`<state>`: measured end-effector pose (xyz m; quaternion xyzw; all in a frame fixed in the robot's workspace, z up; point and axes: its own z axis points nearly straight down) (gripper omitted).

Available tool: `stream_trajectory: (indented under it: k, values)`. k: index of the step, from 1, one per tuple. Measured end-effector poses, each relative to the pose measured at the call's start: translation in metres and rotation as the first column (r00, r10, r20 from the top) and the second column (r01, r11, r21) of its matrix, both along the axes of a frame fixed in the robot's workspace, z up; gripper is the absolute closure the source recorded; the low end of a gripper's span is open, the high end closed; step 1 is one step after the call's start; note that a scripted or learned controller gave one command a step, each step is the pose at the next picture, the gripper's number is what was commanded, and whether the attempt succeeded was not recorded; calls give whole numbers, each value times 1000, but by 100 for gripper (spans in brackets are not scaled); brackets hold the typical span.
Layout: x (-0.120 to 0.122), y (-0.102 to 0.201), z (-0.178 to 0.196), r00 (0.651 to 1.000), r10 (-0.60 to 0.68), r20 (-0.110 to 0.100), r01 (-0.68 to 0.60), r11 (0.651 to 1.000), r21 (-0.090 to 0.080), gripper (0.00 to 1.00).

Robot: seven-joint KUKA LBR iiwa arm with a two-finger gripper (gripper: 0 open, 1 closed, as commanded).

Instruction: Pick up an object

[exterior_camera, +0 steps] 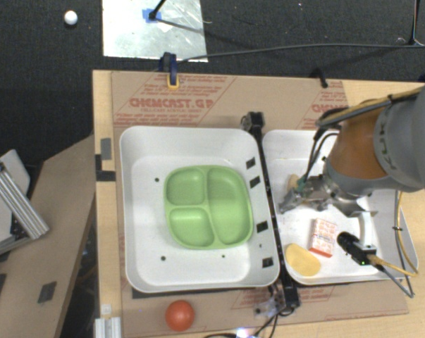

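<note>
The tabletop bore a left bin and a right bin. The arm reached over the right bin. A green divided plate lay in the left bin. The end effector hung low in the right bin, its opening impossible to tell. Near it lay a yellow object and a red-and-white box.

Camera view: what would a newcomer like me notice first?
The bright green divided plate in the left bin stands out most. Next comes the grey arm with its orange band, reaching in from the right over the right bin, where a small red-and-white box and a rounded yellow object lie. A red ball sits outside, in front of the left bin.
</note>
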<state>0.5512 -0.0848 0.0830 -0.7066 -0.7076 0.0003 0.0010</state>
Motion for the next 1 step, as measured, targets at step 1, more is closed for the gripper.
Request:
stream_trajectory:
  k: [1]
  values:
    - [1,0,12,1000,-1,4,1,1000,0,100]
